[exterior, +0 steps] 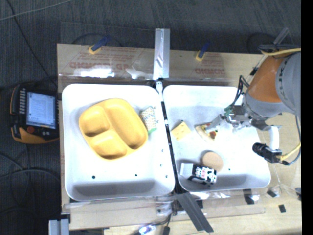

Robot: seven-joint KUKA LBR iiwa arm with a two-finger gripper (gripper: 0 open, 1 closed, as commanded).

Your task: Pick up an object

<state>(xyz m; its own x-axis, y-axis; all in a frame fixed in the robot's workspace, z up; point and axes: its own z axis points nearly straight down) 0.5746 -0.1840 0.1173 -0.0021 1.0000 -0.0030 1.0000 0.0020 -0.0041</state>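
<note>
Yellow tray (113,128) in left bin (73,180), cookie (212,160) right

The bench (234,65) — a pale wooden board — carries two shallow white bins side by side: the left bin (73,170) and the right bin (254,177), their rims touching at the middle. Clear plastic sheeting (105,62) lies along the far edge.

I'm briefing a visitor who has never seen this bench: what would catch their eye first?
The big yellow divided tray in the left bin stands out most. Next comes the grey arm's orange band at the right, with its gripper low over the small items in the right bin.
</note>
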